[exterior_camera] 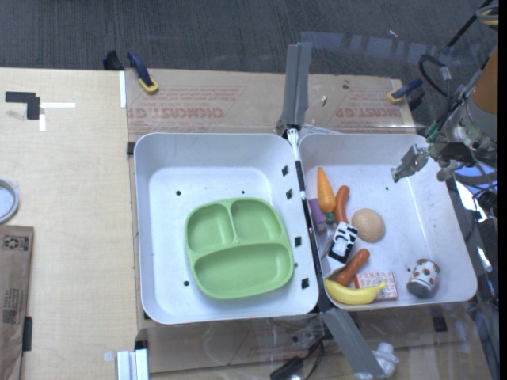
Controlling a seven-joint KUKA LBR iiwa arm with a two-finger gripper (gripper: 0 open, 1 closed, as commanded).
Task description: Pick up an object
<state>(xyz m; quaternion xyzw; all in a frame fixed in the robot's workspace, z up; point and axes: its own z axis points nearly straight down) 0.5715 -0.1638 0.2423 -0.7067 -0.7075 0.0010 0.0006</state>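
While the grey arm with its orange band (pixel 485 93) leans in from the right edge, its two-finger gripper (pixel 411 163) hangs over the upper right part of the right-hand shallow white bin (pixel 455 220), wrist angled down and to the left. And the fingers? Too small and blurred here to call, so I cannot tell whether they are spread or pressed together, and nothing shows between them.

Down below, the pickings sit well apart from the gripper, bunched along the bin's left wall and bottom edge: an orange carrot (pixel 325 188), a second thinner orange piece (pixel 341 203) just beside it, a round tan ball (pixel 368 225), a black-and-white block (pixel 342 241), a reddish sausage shape (pixel 350 267), a yellow banana (pixel 354 293) at the bottom wall, and a small spotted white cup (pixel 423 278) off to the right.

Over in the left-hand white bin (pixel 154 212) lies a green three-compartment plastic tray (pixel 238 246).
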